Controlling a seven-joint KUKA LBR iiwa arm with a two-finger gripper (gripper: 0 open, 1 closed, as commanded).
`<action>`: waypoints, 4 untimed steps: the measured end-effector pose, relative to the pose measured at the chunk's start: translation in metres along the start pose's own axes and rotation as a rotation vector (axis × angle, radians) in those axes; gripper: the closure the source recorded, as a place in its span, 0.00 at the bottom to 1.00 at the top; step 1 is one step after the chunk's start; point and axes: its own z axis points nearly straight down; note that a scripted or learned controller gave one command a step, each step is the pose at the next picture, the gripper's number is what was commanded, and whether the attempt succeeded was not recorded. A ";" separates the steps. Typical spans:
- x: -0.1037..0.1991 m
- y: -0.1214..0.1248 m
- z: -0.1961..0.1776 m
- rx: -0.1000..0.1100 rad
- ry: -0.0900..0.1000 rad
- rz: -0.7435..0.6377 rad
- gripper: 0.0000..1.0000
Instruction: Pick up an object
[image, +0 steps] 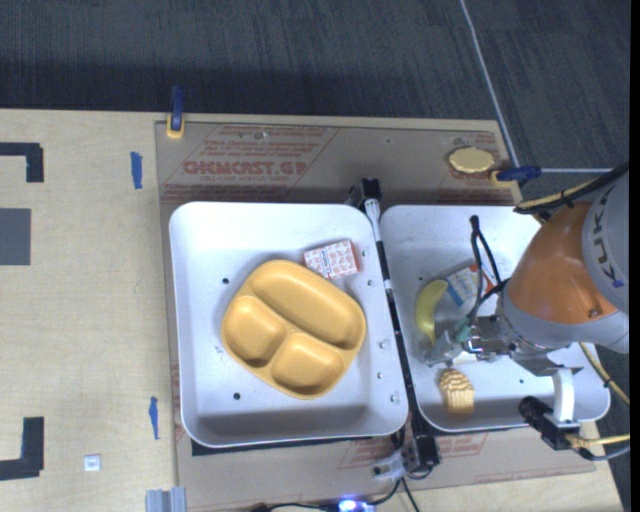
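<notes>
Down in the right-hand shallow white bin (590, 405), the end effector (455, 338) hangs beside the curved yellow plastic banana (431, 308); whether it grips, I cannot tell. That banana lies lengthwise toward the bin's far wall. Best to close across its narrow width.

A blue clamp (176, 108) grips the brown board's (250, 165) far left corner; a tan disc (471, 160) lies far right; blue tape (136, 170) marks the pale bench (80, 300).
</notes>
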 end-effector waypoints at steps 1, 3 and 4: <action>0.105 0.036 -0.089 0.009 0.005 -0.003 1.00; 0.102 -0.002 -0.093 0.011 0.005 -0.002 1.00; 0.159 -0.002 -0.099 0.009 0.004 -0.003 1.00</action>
